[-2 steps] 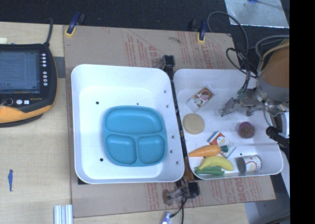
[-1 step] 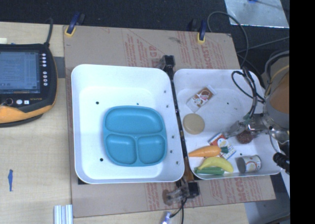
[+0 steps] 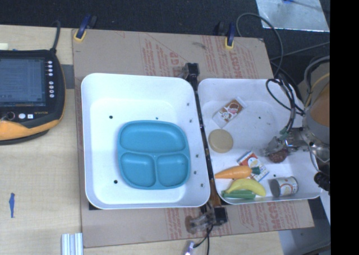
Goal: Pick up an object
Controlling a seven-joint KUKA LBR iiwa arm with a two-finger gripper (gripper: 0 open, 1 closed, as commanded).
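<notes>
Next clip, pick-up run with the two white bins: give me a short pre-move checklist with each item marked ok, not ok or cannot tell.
1. Objects available in the right bin: ok. Carrot, banana, round tan disc, small packet and can lie there.
2. Claw over the right bin: ok, near its right side.
3. Claw opening: cannot tell.
4. Something held in the claw: cannot tell; a dark shape sits at its tip.
5. Targets well separated: not ok. Carrot, banana and a green item are bunched together.
6. Left bin: ok, holds a blue divided tray.

Wood bench (image 3: pixel 39 181) w/ brown cardboard (image 3: pixel 162 52) on it, 2 white bins (image 3: pixel 95 136) on top, screen pad (image 3: pixel 28 94) at left.
</notes>
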